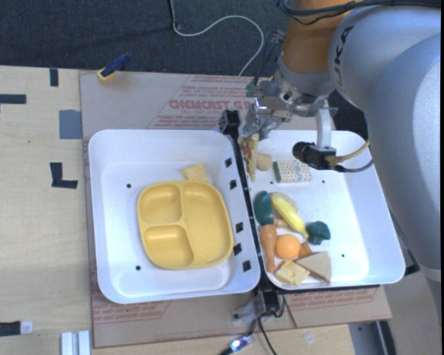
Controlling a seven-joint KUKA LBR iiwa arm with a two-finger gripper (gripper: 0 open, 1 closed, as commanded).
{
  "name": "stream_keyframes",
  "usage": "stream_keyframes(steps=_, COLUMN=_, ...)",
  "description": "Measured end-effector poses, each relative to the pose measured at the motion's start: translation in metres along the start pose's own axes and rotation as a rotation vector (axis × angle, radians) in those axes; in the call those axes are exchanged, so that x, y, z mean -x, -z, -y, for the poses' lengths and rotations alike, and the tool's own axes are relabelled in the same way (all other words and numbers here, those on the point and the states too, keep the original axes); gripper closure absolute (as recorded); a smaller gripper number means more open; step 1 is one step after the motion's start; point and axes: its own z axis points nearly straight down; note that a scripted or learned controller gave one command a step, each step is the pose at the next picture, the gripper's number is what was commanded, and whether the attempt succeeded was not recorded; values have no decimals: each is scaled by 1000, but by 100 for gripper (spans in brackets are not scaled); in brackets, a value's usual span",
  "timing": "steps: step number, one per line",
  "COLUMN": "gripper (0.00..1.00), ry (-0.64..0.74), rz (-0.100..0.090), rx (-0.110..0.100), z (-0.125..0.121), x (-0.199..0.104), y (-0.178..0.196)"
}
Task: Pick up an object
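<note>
The arm (377, 65) reaches over the right bin (355, 268); the left bin (111, 198) holds a yellow tray (183, 224). The gripper (251, 135) hangs at the right bin's far left corner, its grip unclear, just above a pale food piece (260, 161), with the banana (287, 211) and orange (287, 246) nearer the camera.

This is a robotics lab or test cell, not a home kitchen. A large grey industrial arm with an orange band (322, 21) reaches over two shallow white plastic bins (103, 198) set side by side on a sheet of printed brown cardboard (163, 102). The pale wooden surface (29, 220) carries dark tape marks (59, 174), and a thin white cable (207, 28) trails over dark carpet behind. The bright toy plastic food (288, 213) and the yellow divided plastic tray (183, 224) look like test props.
</note>
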Motion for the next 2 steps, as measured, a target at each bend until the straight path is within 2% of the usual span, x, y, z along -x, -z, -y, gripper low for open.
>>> stream_keyframes(steps=1, gripper=100, ry=0, rz=2, rx=0, z=-14, x=6, y=-12)
stream_keyframes(steps=2, gripper=100, ry=-1, rz=1, rx=-1, z=1, x=6, y=-14)
